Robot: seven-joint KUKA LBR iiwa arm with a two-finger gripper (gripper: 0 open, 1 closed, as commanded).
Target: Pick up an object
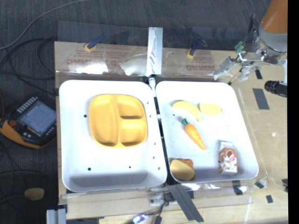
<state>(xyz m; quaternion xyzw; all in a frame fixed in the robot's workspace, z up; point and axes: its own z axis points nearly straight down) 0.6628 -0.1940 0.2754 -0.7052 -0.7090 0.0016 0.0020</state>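
Nearest, at 6 o'clock in the right bin (243, 125), lies a round brown cookie (182, 170); a small carton (227, 157), carrot (194, 134) and banana (186, 109) lie beyond. Nothing is picked yet: the jaws (238, 69), spread and holding nothing, hover at 1 o'clock past the rim.

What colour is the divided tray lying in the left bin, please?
The divided tray is yellow-orange, plain and unpatterned, seen clearly in the camera view.

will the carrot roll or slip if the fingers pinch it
The carrot lies flat in the right bin, apart from its neighbours. Round and tapered, it would probably roll if nudged sideways. Its glossy, plastic-looking surface suggests it is stiff, light and apt to squirt out of a pinch near the narrow tip.
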